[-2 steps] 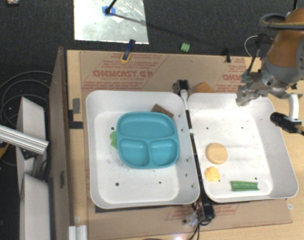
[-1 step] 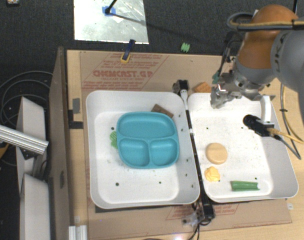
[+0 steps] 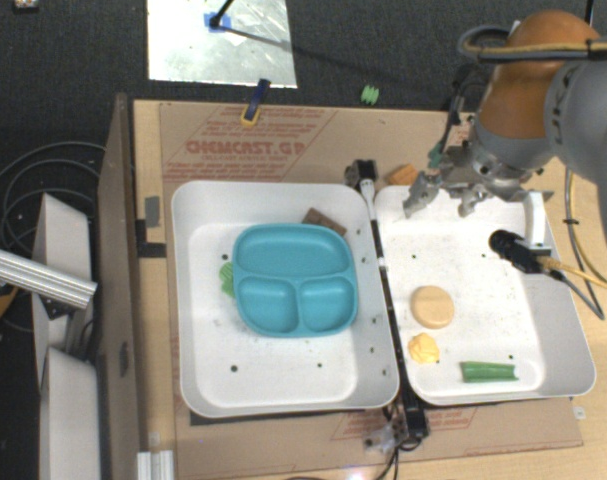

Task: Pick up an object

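Note:
My gripper (image 3: 443, 200) hangs over the far edge of the right bin (image 3: 563, 348), open, with nothing between its fingers. Nearer the front of that bin lie a round tan piece (image 3: 433, 306), a small yellow lump (image 3: 424, 347) and a green stick-shaped piece (image 3: 488, 371). They are all well apart from the gripper, toward the front. An orange piece (image 3: 403, 175) lies just behind the bin's far rim, to the left of the gripper.
The left bin (image 3: 198, 368) holds a blue divided plate (image 3: 293, 278). A brown piece (image 3: 325, 220) sits at the plate's far edge and a green piece (image 3: 226, 278) peeks out at its left. A black clip (image 3: 364, 175) sits on the wall between the bins.

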Robot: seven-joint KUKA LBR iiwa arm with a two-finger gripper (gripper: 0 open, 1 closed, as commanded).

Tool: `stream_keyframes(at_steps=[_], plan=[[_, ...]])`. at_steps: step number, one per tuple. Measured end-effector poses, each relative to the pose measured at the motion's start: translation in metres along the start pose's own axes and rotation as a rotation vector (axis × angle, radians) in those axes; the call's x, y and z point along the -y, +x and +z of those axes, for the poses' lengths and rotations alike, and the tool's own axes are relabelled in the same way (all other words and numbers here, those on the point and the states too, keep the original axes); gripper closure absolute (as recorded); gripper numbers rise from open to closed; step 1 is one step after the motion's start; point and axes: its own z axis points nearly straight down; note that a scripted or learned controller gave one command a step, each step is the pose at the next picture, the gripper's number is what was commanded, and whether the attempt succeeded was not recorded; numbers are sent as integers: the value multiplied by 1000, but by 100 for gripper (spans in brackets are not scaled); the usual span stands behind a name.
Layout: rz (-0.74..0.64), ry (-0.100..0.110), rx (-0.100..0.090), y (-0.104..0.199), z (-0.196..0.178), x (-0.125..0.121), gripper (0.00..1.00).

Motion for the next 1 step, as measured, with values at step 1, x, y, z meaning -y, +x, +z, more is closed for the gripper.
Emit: stream_keyframes(at_steps=[1], plan=[[8, 7, 0, -25, -6, 89, 0]])
